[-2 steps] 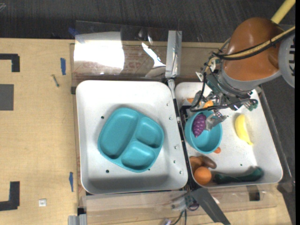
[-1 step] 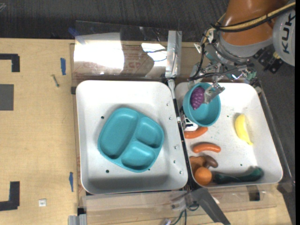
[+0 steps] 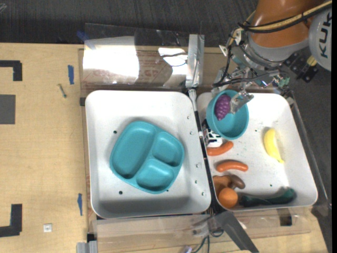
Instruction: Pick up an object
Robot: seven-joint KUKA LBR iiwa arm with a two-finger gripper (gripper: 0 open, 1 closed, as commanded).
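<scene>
Currently my claw point(image 3: 240, 100) sits at the teal bowl's point(image 3: 231, 125) rim, above purple grapes point(image 3: 223, 106); finger state indeterminable

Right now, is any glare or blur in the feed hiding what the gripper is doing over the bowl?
Camera view: strong glare sits on the clear sheet behind the left bin, well away from the work. The teal bowl with the purple grapes is evenly lit and sharp. The gripper at the bowl's rim is small and cluttered by cables, so its fingers are hard to read.

Robotics lab: taped wooden bench point(image 3: 37, 141), two white bins point(image 3: 105, 107), toy food.
</scene>
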